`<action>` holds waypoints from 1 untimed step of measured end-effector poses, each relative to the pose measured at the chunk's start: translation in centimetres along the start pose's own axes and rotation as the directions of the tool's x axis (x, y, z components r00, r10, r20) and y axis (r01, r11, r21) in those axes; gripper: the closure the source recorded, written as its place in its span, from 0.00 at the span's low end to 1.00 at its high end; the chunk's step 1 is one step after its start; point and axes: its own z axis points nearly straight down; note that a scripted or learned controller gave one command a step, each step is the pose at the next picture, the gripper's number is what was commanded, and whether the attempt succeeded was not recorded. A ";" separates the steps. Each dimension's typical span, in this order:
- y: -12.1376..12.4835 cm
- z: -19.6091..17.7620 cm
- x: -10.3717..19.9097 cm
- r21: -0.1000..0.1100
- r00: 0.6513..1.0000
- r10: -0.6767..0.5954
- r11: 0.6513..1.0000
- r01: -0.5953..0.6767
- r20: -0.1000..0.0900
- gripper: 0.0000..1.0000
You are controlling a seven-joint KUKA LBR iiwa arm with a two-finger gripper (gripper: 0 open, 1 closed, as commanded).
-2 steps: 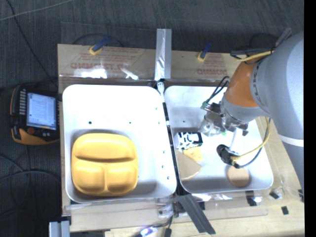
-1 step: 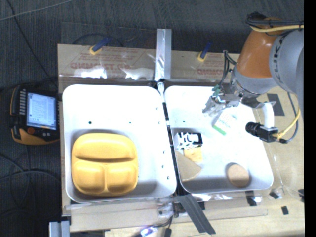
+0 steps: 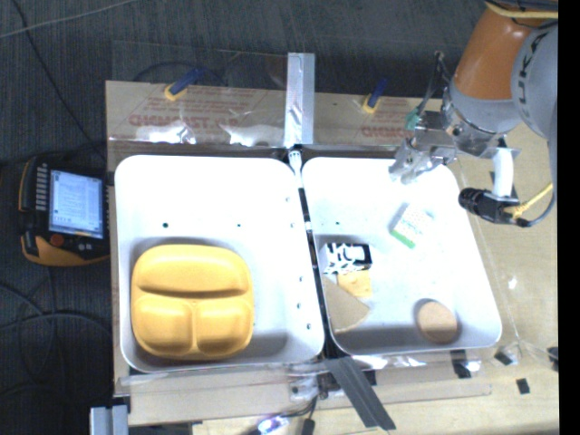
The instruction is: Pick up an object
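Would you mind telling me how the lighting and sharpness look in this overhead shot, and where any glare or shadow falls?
In the camera view, lighting is even and bright; the white bins look nearly washed out. The clear plastic sheet behind them glints. The yellow object casts a soft shadow. The gripper looks slightly blurred.

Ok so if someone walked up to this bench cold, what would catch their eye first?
Probably the big yellow molded tray in the near part of the left bin. Next, the arm's orange band at upper right, with the gripper above the right bin's far edge. That bin has a black-and-white item and a tan round lump.
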 end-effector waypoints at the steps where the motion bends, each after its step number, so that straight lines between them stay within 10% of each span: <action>1: -1.1 -16.7 -6.5 -0.002 1.000 -0.001 1.000 0.001 0.001 1.00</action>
